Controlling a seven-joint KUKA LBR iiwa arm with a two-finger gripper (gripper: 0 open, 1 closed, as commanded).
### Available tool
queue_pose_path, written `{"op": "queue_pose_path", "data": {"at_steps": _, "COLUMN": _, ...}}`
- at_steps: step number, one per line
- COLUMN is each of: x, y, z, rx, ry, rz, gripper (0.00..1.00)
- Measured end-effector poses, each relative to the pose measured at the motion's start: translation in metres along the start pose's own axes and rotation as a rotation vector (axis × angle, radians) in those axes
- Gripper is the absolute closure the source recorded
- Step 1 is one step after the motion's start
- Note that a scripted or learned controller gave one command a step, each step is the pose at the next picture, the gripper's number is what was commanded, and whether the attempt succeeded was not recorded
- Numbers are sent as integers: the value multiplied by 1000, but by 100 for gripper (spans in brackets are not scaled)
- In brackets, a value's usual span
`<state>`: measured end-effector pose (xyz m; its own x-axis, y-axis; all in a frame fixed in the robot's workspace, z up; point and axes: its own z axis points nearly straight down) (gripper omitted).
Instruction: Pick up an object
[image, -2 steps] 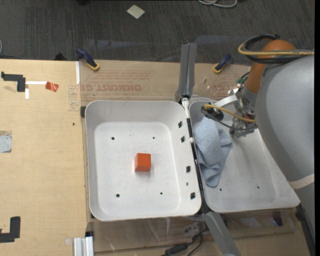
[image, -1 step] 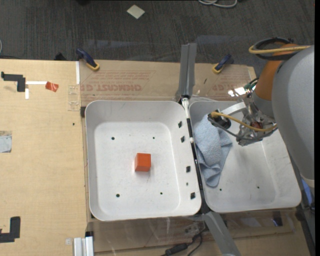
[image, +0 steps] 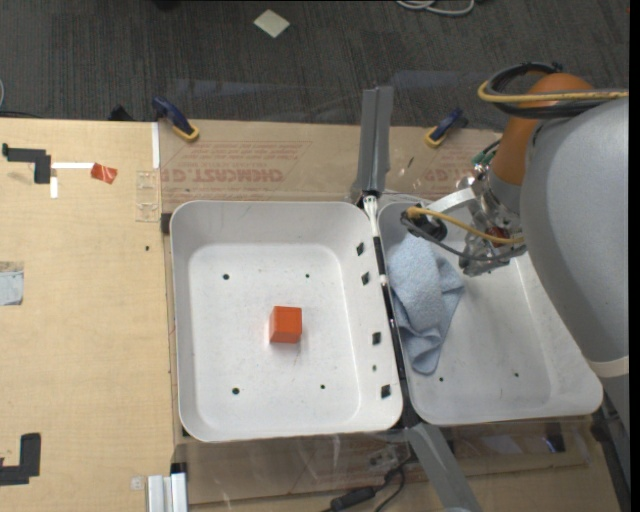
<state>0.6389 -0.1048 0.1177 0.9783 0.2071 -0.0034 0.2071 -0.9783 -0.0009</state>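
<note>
An orange-red cube (image: 286, 325) lies near the middle of the left bin (image: 200, 300). A crumpled light-blue cloth (image: 420, 295) rests against the left wall of the right bin (image: 520, 370), reaching from its far corner toward the middle. My gripper (image: 484, 254) hangs over the far part of the right bin, just right of the cloth's upper end and close above it. The grey arm with its orange band (image: 520, 140) comes in from the right and hides the bin's far right corner.
A metal divider post (image: 374, 140) stands between the two bins at the back. Blue and orange clamps (image: 176, 117) hold a cardboard sheet behind the bins. A wooden bench surface (image: 80, 330) lies left of the left bin.
</note>
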Motion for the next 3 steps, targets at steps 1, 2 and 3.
{"op": "queue_pose_path", "data": {"at_steps": 1, "x": -15, "y": -6, "z": -23, "rx": 0, "ry": 1, "rz": 9, "gripper": 100}}
{"op": "queue_pose_path", "data": {"at_steps": 2, "x": -16, "y": -6, "z": -72, "rx": -1, "ry": 1, "rz": 6, "gripper": 100}}
{"op": "queue_pose_path", "data": {"at_steps": 3, "x": -29, "y": -15, "z": 26, "rx": 0, "ry": 1, "rz": 10, "gripper": 100}}
